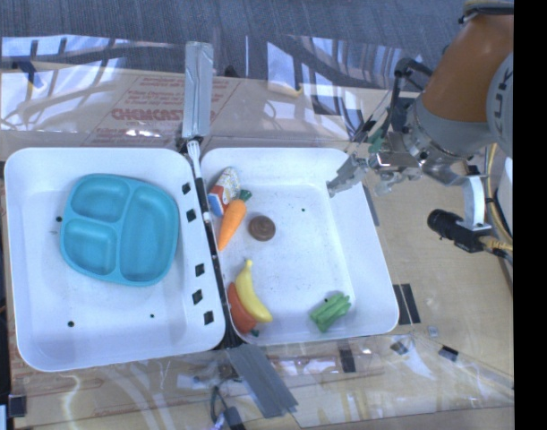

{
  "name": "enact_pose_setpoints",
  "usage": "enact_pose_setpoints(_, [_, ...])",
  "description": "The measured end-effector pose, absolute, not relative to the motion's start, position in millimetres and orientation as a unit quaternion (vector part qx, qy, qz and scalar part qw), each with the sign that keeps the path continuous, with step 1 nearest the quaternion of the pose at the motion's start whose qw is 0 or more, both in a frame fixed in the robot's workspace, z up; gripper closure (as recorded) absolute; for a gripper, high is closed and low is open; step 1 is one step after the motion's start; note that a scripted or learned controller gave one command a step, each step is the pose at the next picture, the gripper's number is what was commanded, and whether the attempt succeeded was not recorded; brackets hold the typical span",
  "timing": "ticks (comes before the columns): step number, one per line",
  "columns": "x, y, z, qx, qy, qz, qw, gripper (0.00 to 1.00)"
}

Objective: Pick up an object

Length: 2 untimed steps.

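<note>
The right bin holds several toy foods. An orange carrot lies by its left wall, with a small white, red and blue item just above it. A brown round disc sits near the middle. A yellow banana rests on a red-orange piece at the lower left. A green item lies at the lower right. My gripper hangs over the bin's upper right corner, apart from all of them, with nothing seen in it.
The left bin holds a blue divided plate. A black clip strip runs along the wall between the two bins. The arm's grey body and cables crowd the right side.
</note>
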<state>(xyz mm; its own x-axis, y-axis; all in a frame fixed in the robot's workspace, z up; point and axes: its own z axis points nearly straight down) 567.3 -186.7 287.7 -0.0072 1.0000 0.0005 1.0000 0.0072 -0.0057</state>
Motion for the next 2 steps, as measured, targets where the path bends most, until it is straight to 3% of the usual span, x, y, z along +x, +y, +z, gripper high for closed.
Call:
enact_pose_setpoints(1, [593.5,-111.9,114.0,-0.588,-0.809,0.0018,0.004,0.00])
enact_pose_setpoints(2, [634.6,-119.1,90.2,-0.624,-0.781,0.0086,0.003,0.00])
